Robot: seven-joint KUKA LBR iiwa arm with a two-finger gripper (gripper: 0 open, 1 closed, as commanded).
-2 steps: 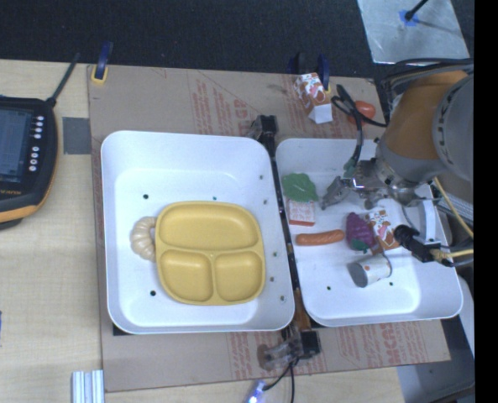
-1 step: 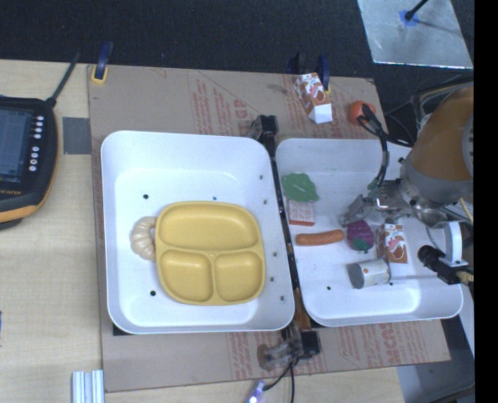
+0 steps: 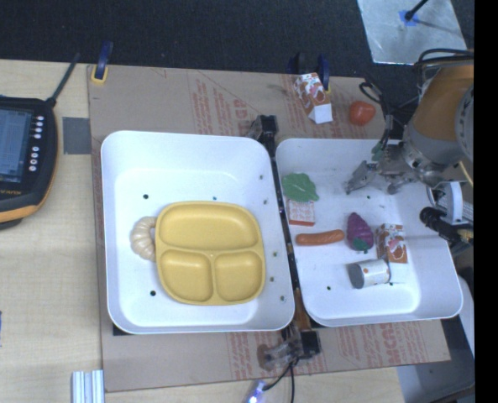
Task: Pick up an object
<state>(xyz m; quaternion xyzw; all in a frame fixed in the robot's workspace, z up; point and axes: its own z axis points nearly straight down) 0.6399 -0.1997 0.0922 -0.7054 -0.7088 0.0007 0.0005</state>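
Note:
My gripper point(image 3: 373, 185) hangs over the back of the right bin point(image 3: 433, 296), its fingers spread open with nothing between them. In front of it lie a purple eggplant point(image 3: 359, 231), a sausage point(image 3: 320, 238), a small red-and-white carton point(image 3: 391, 243) and a grey can on its side point(image 3: 369, 273). Towards the bin's left side are a green leafy piece point(image 3: 299, 185) and a flat red-and-white packet point(image 3: 301, 212). The eggplant lies a short way below the gripper, apart from it.
The left bin point(image 3: 118, 166) holds a yellow divided tray point(image 3: 208, 252) with a beige ridged item point(image 3: 142, 238) against its left edge. Behind the bins on the cardboard stand a small carton point(image 3: 313, 95) and a red tomato point(image 3: 362, 112). A control pendant point(image 3: 9, 158) rests at far left.

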